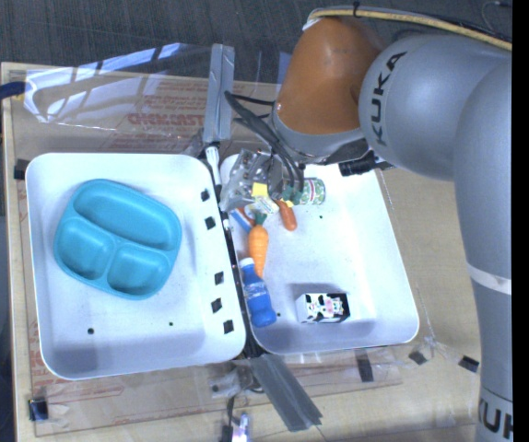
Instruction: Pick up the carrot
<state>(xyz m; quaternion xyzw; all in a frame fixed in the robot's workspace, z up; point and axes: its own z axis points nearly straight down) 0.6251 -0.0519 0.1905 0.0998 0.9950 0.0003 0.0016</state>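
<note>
The carrot (258,247) is orange and lies lengthwise in the right bin (375,265), close to its left wall. My gripper (253,191) hangs just above the carrot's far end, at the bin's back left corner, under the orange wrist band. A smaller orange piece (288,215) lies right beside the gripper. The gripper's tip is tangled in clutter and cables.
A blue bottle (257,297) lies just in front of the carrot along the same wall. A black-and-white box (324,307) sits near the right bin's front. The left bin (52,339) holds a blue divided plate (117,238).
</note>
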